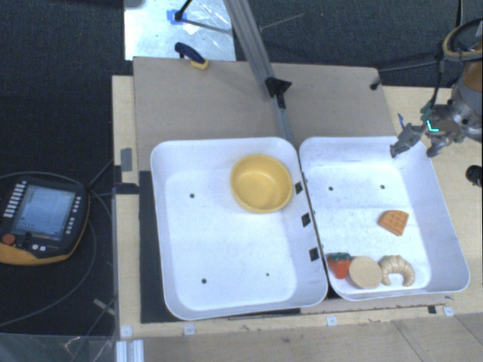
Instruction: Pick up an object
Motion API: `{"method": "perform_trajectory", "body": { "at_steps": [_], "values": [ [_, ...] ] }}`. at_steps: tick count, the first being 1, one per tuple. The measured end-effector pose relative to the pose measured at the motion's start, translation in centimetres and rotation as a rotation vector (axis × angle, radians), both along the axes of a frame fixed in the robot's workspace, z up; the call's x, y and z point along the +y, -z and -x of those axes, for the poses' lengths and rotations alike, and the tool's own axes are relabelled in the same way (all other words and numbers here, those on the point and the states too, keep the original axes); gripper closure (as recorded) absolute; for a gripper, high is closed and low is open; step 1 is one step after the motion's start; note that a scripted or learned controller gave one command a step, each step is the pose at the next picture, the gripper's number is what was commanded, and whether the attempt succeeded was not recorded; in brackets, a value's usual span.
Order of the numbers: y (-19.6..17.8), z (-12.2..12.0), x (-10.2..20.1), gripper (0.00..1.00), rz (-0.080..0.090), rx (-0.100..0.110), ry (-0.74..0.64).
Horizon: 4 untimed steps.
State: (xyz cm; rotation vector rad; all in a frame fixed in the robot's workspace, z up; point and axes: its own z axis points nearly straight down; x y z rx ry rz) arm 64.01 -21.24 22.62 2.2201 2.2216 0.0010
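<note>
The tool (pixel 416 139), spread open and empty at right, should drop squarely over the waffle (pixel 393 222) before closing.

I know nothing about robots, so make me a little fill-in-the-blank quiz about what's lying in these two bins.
1. The yellow bowl sits in the ____ bin.
2. The croissant lies in the ____ bin.
3. The gripper is above the right bin's ____ corner.
4. The waffle piece is ____ from the croissant.

Missing: left; right; far right; apart
</note>
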Motion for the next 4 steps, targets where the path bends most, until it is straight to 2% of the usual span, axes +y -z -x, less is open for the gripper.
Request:
{"method": "perform_trajectory", "body": {
  "at_steps": [1, 4],
  "values": [
    [0.0, 0.0, 0.0, 0.0, 0.0, 0.0, 0.0],
    [13.7, -0.1, -0.5, 0.0, -0.001, 0.004, 0.0]
  ]
}}
